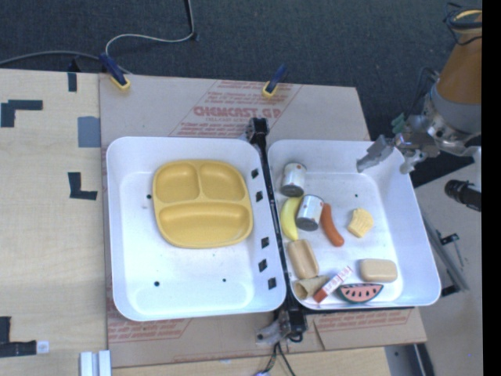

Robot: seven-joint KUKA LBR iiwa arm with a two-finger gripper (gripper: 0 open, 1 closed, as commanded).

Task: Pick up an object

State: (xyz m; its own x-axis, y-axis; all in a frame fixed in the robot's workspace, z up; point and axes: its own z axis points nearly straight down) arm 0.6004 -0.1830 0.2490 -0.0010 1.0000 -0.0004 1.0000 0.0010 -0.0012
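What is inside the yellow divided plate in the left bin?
Nothing shows in the yellow divided plate: all three compartments look bare. The left bin floor beneath the plate is covered and cannot be seen.

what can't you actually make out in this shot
- Gripper: small and blurred at the right bin's top edge; finger state unreadable.
- Arm: cut off by the camera view's right edge.
- Wrapper beside the watermelon slice: print too small.
- Hot dog bun: partly overlaps the brown piece below it.
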